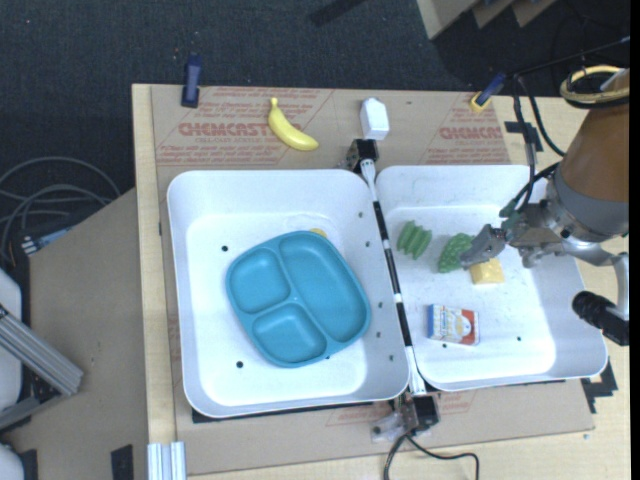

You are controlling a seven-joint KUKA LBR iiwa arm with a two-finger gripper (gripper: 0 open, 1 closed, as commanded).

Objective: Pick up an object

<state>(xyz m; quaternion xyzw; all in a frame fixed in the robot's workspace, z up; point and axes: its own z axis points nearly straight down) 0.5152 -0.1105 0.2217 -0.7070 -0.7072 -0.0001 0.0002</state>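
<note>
One two-finger grey gripper point(487, 246), grip state unreadable, hovers touching a small yellow foam block point(488, 272). Block lies just below it; bumpy green plastic toy point(455, 252) just left.

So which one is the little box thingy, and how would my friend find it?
Start at the right bin, the one without the blue plate. Look near its front edge, closest to the camera: the small box lies flat there on its own. Its neighbours farther back are green or yellow lumps; this one is white and rectangular, with blue and orange printing.
</note>
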